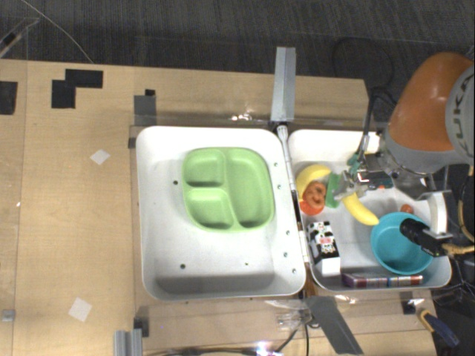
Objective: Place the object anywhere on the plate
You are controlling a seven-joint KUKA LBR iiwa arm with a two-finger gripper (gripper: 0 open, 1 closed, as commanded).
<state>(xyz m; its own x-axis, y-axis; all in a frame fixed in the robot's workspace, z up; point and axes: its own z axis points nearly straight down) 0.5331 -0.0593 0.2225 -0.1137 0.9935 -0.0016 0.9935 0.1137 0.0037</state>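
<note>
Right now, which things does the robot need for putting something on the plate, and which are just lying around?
For the job:
green plate
gripper
yellow banana, by the gripper, maybe the pick

Just lying around:
orange and yellow toy
blue bowl
black and white carton
flat box

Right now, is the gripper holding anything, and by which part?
Cannot be told. The gripper is low in the right bin among the bananas, but no object shows between its fingers.

I count two white bins (156,221), one green plate (226,188), two bananas (361,211), one blue bowl (397,245).
</note>
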